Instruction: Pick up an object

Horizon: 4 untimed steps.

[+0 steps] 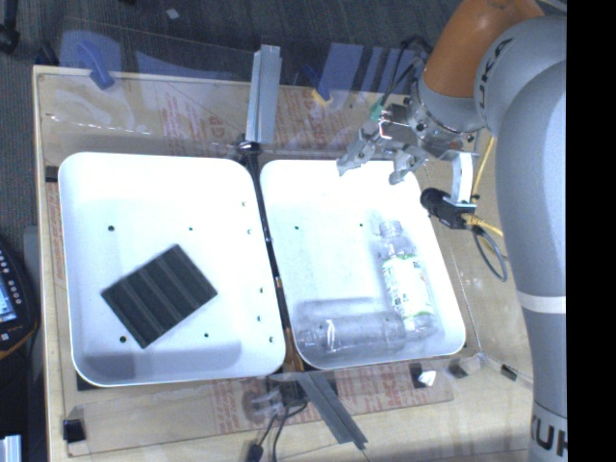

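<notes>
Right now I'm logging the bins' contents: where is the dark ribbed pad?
The dark ribbed pad lies flat in the left bin, toward its near left part, far from the two clear bottles in the right bin.

Tool (pixel 373 165), seemingly open, above right bin (pixel 318 210).

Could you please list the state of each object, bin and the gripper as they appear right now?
Gripper: open, fingers spread, holding nothing, hovering over the far edge of the right bin.
Labelled clear bottle: lying on its side in the right bin, cap pointing away.
Second clear bottle: lying on its side along the near wall, touching the labelled one.
Black ribbed pad: lying flat in the left bin, turned diagonally.
Right bin: holds both bottles.
Left bin: holds the pad.
</notes>
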### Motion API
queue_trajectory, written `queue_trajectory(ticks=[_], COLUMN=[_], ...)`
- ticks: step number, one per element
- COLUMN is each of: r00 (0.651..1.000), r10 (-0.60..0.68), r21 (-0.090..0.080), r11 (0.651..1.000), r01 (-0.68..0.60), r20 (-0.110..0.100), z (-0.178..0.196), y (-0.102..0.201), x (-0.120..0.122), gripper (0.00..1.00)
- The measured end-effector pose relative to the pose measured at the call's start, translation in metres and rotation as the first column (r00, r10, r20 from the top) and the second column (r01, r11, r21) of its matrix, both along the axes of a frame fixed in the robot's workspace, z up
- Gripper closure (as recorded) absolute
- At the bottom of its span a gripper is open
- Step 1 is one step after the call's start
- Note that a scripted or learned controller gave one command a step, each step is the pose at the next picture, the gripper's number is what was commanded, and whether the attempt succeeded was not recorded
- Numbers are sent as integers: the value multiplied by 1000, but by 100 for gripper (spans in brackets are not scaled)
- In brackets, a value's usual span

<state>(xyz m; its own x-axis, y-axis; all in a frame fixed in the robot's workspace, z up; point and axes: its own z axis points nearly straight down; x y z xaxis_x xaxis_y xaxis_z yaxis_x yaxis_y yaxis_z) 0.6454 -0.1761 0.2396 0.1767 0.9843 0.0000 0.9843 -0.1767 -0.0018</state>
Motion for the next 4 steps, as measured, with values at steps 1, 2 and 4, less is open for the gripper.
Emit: queue_trajectory(ticks=[1, 2, 4], r00=[998, 999, 988], r10=[-65, -41, 156], r21=[1, -1, -2], r11=[998, 999, 988], r01=[65, 41, -156], r20=[-6, 2, 2], z=[-120, -16, -48], y=[-23, -24, -28], x=[-69, -105, -73], gripper=[0, 0, 0])
